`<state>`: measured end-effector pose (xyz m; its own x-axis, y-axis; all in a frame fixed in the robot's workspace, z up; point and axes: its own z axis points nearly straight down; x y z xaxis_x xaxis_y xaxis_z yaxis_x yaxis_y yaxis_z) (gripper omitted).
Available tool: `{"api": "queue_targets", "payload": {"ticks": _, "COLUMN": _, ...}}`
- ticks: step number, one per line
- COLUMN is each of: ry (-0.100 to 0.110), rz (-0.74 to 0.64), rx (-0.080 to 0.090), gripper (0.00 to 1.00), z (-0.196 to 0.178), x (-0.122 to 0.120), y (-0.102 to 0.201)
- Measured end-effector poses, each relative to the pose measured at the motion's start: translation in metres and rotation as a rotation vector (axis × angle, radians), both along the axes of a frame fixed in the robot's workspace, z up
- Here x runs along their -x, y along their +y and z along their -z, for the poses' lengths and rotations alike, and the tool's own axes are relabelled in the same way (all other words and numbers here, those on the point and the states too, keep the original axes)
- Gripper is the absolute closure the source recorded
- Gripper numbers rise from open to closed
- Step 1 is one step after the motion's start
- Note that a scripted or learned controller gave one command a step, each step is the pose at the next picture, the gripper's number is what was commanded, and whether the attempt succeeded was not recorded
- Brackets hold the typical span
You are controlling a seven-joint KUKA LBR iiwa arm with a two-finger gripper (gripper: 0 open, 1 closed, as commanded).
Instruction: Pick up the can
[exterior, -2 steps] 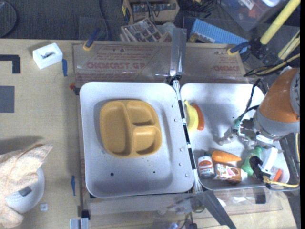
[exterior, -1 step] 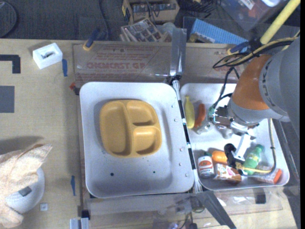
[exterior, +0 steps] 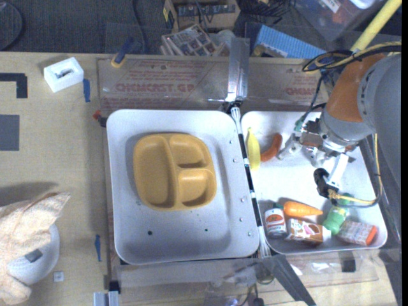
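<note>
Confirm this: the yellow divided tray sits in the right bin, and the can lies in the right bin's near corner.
Wrong bin for the tray. The camera view shows the yellow tray in the left bin; the can does lie in the right bin's near corner.

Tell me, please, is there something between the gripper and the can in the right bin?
Nothing visible lies between them. The gripper hangs over the upper part of the right bin, whose white floor is bare down to the can at the bin's near-left corner. A carrot and a carton crowd the can's right side.
</note>
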<state>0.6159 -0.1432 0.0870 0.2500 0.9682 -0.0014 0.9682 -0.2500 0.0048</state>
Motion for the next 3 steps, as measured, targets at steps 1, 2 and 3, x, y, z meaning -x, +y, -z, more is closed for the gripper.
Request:
{"api": "queue_targets", "payload": {"ticks": 1, "ry": -0.004, "rz": -0.006, "rx": 0.001, "gripper": 1.0, "z": -0.012, "x": -0.002, "y": 0.003}}
{"api": "queue_targets", "payload": {"ticks": 2, "ry": -0.003, "rz": -0.007, "rx": 0.001, "gripper": 0.0, "z": -0.012, "x": -0.002, "y": 0.003}}
{"api": "queue_targets", "payload": {"ticks": 3, "ry": -0.006, "rz": -0.008, "rx": 0.004, "gripper": 1.0, "z": -0.022, "x": -0.003, "y": 0.003}}
